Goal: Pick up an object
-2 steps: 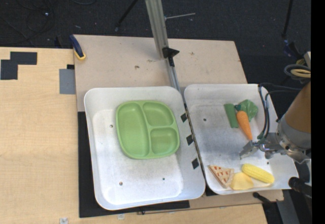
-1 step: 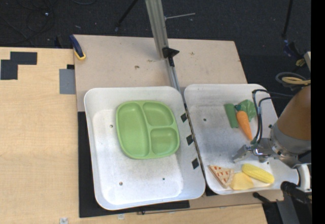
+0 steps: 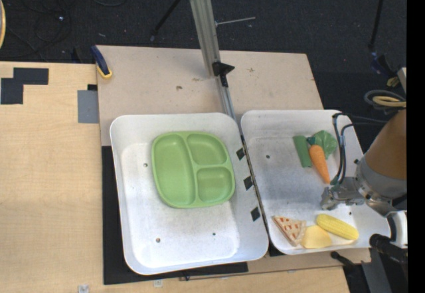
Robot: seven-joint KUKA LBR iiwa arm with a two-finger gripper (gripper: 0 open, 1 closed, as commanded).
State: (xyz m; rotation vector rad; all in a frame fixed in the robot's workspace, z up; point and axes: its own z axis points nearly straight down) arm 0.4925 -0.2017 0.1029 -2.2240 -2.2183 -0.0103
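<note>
Approach step: gripper (image 3: 330,200) hung low in right bin (image 3: 282,127), between carrot (image 3: 319,161) and corn (image 3: 337,226), nothing seen gripped; couldn't tell its state. Next: centre over carrot, descend

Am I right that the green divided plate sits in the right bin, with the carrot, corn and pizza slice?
Not quite. In the camera view the green plate sits in the left bin; the carrot, corn and pizza slice are in the right bin.
</note>
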